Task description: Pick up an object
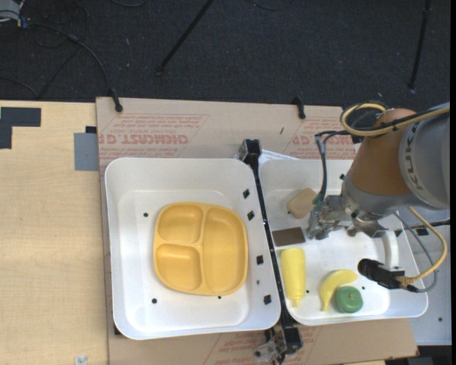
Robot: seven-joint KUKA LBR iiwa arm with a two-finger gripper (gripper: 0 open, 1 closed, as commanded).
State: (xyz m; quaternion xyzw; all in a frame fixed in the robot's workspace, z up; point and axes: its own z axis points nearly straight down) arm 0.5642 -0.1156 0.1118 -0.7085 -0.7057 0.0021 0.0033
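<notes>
My gripper (318, 226) hangs low over the middle of the right bin (289, 175), under the arm's orange band. A tan rounded lump (301, 202) lies just to its upper left. A flat brown rectangle (288, 236) lies just to its left on the bin floor. Toward the front of this bin are a yellow squeeze bottle (293, 274), a banana (333, 284) and a green round object (349, 299). Nothing is visibly between the gripper's tips.
The left bin (125, 280) holds a yellow divided plate (201, 248) at its centre. A black divider (260, 226) runs between the two bins. The arm's body covers the right bin's far right part.
</notes>
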